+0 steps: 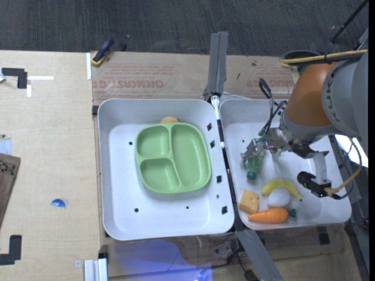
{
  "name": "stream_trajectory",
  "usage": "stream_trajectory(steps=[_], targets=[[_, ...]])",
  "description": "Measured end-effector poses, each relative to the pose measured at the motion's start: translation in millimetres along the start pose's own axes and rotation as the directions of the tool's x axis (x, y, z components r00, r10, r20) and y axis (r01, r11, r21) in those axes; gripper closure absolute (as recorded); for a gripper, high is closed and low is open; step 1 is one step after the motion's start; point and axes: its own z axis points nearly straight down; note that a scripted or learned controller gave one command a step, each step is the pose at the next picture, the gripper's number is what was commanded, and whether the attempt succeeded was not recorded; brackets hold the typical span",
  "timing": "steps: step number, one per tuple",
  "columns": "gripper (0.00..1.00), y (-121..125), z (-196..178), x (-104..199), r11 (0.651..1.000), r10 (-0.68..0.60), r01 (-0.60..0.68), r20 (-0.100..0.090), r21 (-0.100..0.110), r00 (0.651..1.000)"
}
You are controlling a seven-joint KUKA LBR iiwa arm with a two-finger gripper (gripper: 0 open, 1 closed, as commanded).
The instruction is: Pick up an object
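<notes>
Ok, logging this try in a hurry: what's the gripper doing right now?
Gripper: low in the right bin, just above a small green object; whether it is open, closed or holding anything cannot be told.

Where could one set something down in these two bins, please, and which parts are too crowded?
Free: the left bin's white floor around the green divided plate, and the right bin's far end behind the gripper. Crowded: its near end, where cheese, banana, egg and carrot cluster.

Robotics lab: plywood bench [41, 157] w/ taped cardboard [152, 75], two white bins [111, 174].
</notes>
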Motion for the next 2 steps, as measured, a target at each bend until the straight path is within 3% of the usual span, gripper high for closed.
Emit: stream_trajectory(steps=[1,2], targets=[[1.0,0.2,-8.8,-1.8,1.0,0.003,-0.003,-0.001,0.001,1.0],[1.0,48.6,-57.3,-20.9,0.99,-0.141,0.141,0.001,-0.001,0.99]])
